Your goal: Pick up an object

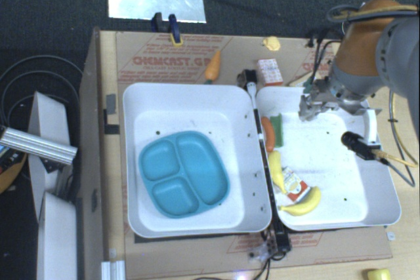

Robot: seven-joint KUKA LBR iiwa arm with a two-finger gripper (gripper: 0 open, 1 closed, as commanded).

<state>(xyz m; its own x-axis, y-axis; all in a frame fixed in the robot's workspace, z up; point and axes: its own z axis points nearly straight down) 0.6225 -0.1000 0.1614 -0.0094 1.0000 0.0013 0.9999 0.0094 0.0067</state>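
Two white bins are seen side by side on the table (197, 52): the left bin (141, 108) carries a blue divided tray (184, 172), the right bin (374, 200) a banana (302, 205) partly covered by a small red-and-white packet (295, 188), plus an orange and a green item against the left wall. "CHEMCAST" is printed on the table. The hand (315, 108) is lowered over the right bin's far edge; its opening cannot be told.

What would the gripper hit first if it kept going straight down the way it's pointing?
Probably the bare white floor of the right bin near its back edge; the gripper points downward there, though depth is unclear.
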